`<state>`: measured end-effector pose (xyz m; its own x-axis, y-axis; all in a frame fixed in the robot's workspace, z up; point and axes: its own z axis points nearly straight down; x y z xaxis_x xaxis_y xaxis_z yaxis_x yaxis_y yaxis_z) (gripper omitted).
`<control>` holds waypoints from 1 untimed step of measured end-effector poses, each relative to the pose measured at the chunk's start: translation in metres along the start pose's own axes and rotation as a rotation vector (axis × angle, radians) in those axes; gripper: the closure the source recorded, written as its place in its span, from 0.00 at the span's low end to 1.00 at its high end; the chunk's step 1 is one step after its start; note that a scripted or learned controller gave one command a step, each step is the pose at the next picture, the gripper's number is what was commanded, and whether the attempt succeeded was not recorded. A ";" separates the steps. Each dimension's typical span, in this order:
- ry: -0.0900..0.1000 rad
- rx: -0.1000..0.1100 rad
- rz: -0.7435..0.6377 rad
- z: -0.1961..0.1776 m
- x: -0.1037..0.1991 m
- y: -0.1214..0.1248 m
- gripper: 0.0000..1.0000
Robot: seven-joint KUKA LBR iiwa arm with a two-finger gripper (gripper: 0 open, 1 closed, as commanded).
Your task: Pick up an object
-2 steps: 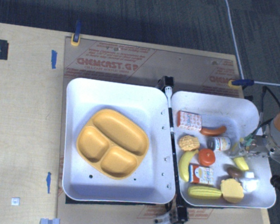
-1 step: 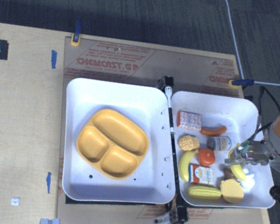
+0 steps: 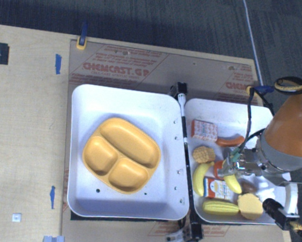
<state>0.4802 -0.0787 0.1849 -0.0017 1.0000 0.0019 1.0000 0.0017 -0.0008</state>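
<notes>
Looking down on the bench, the scene read as follows, every place given relative to the right bin.

Right bin: a shallow white tray, crowded with toy food.

Arm: grey with an orange band, it reached in over the right bin's right side and hid part of that wall.

Gripper: it hung low over the middle of the right bin, among the food; whether it was apart or together could not be told, and nothing could be seen held in it.

Small banana: it lay just below the gripper, near the right bin's middle, close enough that touch could not be ruled in or out.

Large banana: it lay along the right bin's left wall, curved.

Cookie: tan, it sat just above the large banana, in the right bin's left half.

Red-and-white packet: it lay in the right bin's upper left part.

Orange carrot-like piece: it lay in the right bin's upper middle.

Corn cob: yellow, it rested along the right bin's lower wall.

Carton: white and red, it sat just above the corn cob.

Yellow wedge: it sat in the right bin's lower right part.

Left bin: it stood just beside the right bin, on its left.

Yellow divided tray: it lay in the left bin, well apart from the right bin's contents.
</notes>
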 end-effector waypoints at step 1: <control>-0.002 -0.003 0.000 0.000 0.092 0.020 1.00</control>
